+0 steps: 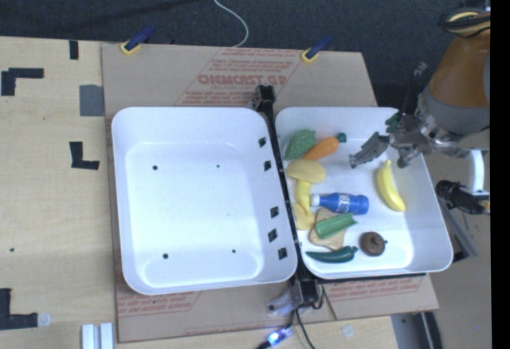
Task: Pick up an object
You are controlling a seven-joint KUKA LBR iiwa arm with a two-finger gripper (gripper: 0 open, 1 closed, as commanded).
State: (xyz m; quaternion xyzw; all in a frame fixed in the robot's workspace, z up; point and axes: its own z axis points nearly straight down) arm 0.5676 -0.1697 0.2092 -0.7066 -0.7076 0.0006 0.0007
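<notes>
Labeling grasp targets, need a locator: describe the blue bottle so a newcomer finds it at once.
Look in the right bin, the one crowded with toy food. Near its middle lies the blue bottle on its side, left of the lone banana and above the green pepper. It is the only blue item, with a white band.
</notes>
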